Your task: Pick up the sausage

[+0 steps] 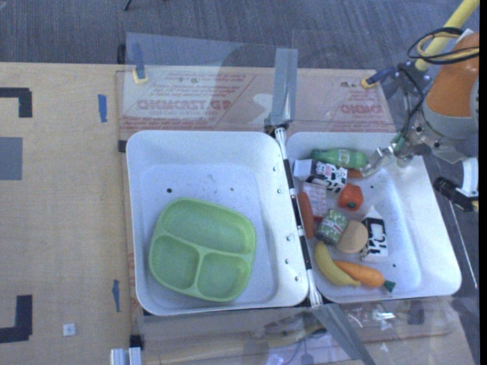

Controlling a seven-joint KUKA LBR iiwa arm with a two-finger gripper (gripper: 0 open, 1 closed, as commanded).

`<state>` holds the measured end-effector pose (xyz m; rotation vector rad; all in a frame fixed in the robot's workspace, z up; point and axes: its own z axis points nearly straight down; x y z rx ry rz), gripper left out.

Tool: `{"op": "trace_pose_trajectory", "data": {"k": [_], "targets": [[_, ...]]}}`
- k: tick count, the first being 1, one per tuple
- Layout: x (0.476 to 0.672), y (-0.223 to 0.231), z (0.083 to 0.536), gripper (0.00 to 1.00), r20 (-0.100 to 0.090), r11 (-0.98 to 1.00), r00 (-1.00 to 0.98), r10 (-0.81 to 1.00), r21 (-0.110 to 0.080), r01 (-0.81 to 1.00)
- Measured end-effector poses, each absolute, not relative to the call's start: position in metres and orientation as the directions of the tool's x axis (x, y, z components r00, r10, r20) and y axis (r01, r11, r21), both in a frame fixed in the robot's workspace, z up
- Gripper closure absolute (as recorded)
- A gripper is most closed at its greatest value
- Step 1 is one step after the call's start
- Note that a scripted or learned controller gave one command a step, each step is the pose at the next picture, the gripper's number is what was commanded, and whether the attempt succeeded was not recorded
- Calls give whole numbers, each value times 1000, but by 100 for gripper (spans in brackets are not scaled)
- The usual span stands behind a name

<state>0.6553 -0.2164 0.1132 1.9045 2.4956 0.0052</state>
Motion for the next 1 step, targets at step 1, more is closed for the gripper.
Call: {"op": "trace_pose_trajectory", "data": {"k": [1], "targets": [[644, -213, 87, 0, 8, 299, -299, 954, 9, 954]]}}
